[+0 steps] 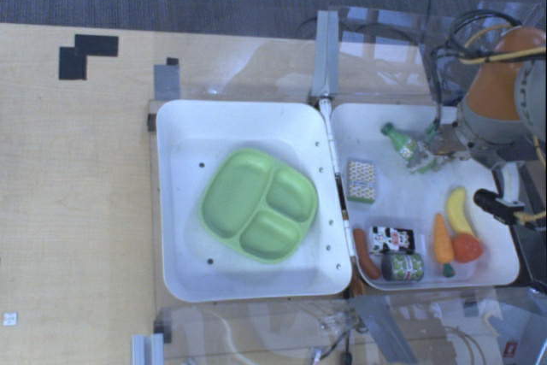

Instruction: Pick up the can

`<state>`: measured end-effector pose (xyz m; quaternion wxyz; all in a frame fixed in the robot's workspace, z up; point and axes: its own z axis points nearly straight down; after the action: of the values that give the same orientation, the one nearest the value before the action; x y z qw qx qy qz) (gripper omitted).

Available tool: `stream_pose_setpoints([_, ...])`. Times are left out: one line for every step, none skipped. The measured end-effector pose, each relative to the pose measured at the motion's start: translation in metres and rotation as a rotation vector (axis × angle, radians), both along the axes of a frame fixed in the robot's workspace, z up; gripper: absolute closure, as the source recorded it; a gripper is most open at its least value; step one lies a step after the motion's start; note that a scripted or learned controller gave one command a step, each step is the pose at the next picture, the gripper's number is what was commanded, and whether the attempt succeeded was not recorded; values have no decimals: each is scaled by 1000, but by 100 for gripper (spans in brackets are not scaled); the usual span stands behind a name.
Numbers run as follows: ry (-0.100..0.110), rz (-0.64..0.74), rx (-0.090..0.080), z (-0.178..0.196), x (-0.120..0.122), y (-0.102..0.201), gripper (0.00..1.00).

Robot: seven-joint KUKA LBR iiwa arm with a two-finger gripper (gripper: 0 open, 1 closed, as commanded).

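The can (402, 267) is dark with a green label and lies on its side at the front edge of the right bin (402, 201), below a black-and-white box (393, 238). My gripper (432, 151) hangs over the back of the same bin, right against the lower end of a small green bottle (400, 141). It is well behind the can and to its right. The grey wrist with its orange band (504, 90) rises behind it at the right.
Around the can lie a sausage (365, 254), a carrot (442, 239), a tomato (467, 248) and a banana (459, 209). A patterned box (361, 181) sits near the divider. The left bin (179, 184) holds a green compartment plate (259, 205).
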<state>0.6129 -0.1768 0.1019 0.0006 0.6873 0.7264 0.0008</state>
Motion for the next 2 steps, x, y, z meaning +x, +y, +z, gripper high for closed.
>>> stream_pose_setpoints([-2, -35, 0, 107, -2, 80, 100])
stream_pose_setpoints([-1, -35, -1, 106, -3, 80, 0])
